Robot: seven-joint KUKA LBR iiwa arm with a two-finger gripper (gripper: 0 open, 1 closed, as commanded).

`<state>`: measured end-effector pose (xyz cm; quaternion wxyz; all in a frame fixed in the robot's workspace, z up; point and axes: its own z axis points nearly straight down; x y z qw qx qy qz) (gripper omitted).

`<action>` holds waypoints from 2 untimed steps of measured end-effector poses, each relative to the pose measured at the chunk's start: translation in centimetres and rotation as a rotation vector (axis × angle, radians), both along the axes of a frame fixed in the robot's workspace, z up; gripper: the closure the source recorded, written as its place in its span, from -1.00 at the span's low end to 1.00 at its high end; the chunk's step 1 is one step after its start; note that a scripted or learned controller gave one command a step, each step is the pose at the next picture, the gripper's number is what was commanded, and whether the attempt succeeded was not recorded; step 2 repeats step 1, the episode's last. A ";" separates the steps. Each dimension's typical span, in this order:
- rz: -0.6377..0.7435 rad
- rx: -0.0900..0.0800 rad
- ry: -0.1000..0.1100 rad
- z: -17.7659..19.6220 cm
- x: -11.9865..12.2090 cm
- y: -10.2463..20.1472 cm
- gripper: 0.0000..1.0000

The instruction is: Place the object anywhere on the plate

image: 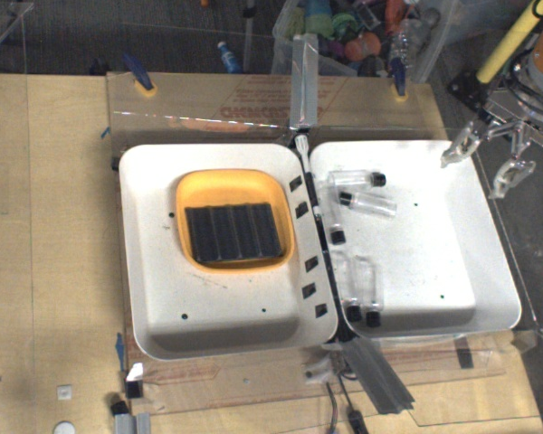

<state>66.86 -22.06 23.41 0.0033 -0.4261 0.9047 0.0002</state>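
Currently, in the camera view, the gripper [485,163] hangs at the upper right corner of the right bin [434,260], over its rim, with its two fingers spread apart and nothing between them. Four clear vials with black caps lie in the right bin, all well apart from the jaws. The upper vial [357,180] and the second vial [366,203] lie near the bin's upper left area, nearly side by side. The two lower vials [360,287] lie along the left wall, caps toward the near edge. One orange plate [233,188] sits in the left bin [154,287], and one dark ribbed block [233,231] rests on the plate. No writing on the vials is legible.
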 end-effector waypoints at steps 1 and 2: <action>0.266 -0.001 -0.003 0.7 0.0 0.2 -1.00; 0.266 -0.001 -0.003 0.7 0.0 0.2 -1.00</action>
